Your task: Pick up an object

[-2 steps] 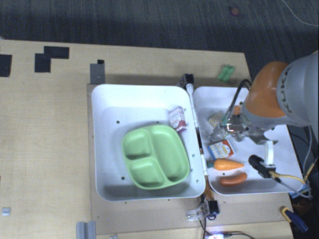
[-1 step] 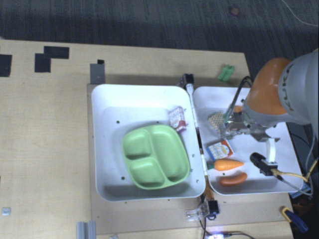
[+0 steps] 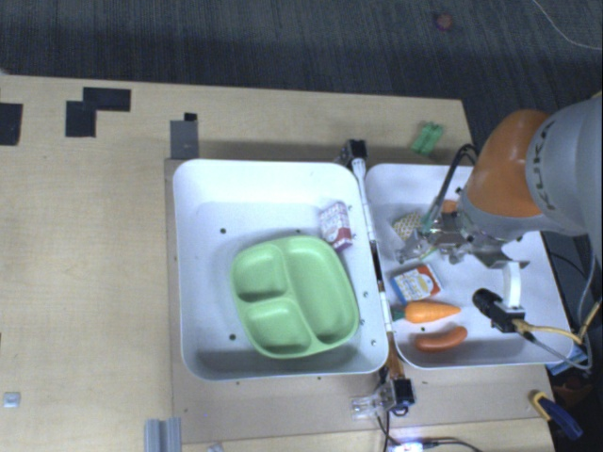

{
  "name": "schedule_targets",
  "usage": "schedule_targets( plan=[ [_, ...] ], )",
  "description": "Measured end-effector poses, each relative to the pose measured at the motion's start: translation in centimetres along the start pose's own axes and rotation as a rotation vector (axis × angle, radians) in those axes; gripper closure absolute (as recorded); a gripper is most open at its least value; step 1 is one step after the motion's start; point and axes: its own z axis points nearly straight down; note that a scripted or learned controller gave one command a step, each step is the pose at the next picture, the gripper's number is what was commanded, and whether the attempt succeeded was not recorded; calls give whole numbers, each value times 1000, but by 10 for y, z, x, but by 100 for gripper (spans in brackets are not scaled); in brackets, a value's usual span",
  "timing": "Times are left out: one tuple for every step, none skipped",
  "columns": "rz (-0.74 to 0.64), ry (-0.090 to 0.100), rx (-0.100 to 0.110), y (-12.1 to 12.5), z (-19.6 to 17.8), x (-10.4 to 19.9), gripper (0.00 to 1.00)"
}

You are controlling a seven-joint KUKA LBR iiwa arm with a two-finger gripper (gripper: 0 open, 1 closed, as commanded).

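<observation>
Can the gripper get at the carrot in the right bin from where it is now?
Probably yes. The gripper hangs over the right bin, and the carrot lies uncovered just nearer the camera, with the sausage beside it.

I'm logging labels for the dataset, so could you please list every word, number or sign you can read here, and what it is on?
No text reads clearly.
Wrapper in the left bin: red and white print, too blurred to read.
Packet in the right bin: orange and blue print, too small to read.
Patterned item by the gripper: no legible marks.
</observation>
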Motion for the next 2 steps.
schedule_targets(
  plan=[
    [-1,1,7,31,12,1,0],
    [-3,1,2,33,1,2,100]
  ],
)
